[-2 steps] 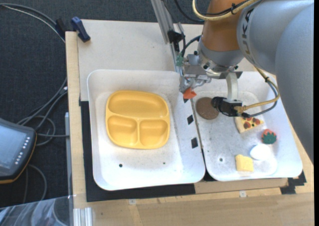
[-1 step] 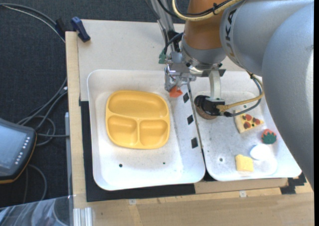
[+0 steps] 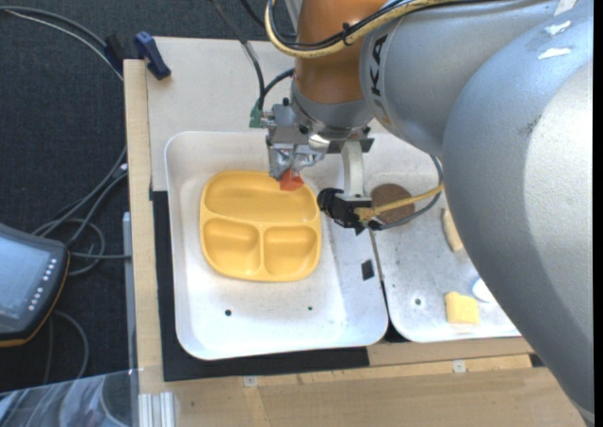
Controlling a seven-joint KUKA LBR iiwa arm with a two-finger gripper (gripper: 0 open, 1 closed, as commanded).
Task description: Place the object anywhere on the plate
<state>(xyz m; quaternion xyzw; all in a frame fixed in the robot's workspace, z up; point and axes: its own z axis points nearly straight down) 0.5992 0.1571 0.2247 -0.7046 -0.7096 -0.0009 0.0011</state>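
So your arm (image 3: 490, 114) takes up most of the right side, grey bulk coming in from there with the orange part up top over the bins; under it you've got the pale bench (image 3: 198, 86) with a blue clamp (image 3: 151, 54) sitting at its far left corner; the left bin (image 3: 273, 321) is the one that matters, and the right bin (image 3: 415, 293) sits snug beside it, half hidden by the arm; in the left bin you've got the yellow plate (image 3: 259, 227), lying flat toward the bin's far side, one long compartment at the far side and two smaller ones nearer the camera; your gripper (image 3: 290, 171) hangs at the plate's far right corner, pointing down, and it looks clamped on the red piece (image 3: 292, 181), which pokes out right at the fingertips; that red piece is over the rim of the long compartment, though you can't tell from this angle if it's touching the plate or just above it; over in the right bin there's a brown disc (image 3: 394, 201) near the far left, a pale stick (image 3: 452, 229) beside the arm, and a yellow block (image 3: 461, 308) toward the near edge; smallest of all, a little black bit (image 3: 367, 270) lies near where the two bins meet, well apart from the plate.
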